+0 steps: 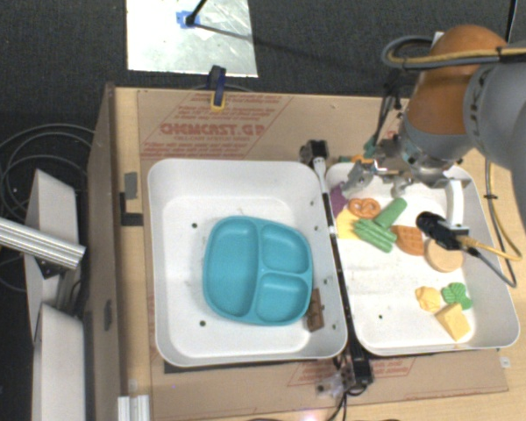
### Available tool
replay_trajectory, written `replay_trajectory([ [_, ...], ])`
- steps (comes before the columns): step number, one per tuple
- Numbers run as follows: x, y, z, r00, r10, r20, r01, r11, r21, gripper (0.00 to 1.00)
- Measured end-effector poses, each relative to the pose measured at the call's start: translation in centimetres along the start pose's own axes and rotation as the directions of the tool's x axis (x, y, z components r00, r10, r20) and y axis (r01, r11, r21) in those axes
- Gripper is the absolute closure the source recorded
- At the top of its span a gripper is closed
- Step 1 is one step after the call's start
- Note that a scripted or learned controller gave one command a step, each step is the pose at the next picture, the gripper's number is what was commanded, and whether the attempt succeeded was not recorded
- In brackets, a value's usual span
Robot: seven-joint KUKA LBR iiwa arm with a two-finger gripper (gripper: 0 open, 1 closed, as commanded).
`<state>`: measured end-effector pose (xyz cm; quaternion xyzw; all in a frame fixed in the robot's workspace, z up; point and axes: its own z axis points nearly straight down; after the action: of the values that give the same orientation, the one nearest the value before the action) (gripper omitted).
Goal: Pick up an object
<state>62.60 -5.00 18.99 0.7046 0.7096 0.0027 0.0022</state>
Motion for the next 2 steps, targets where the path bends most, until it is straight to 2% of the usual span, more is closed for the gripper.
replay_trajectory([
  [1,-5.0,-2.0,11.0,1.0,0.011,0.001,-0.011,1.0,0.01,0.0],
  [2,-5.0,4.0,10.5,1.0,0.004,0.0,-0.004,1.0,0.012,0.0],
])
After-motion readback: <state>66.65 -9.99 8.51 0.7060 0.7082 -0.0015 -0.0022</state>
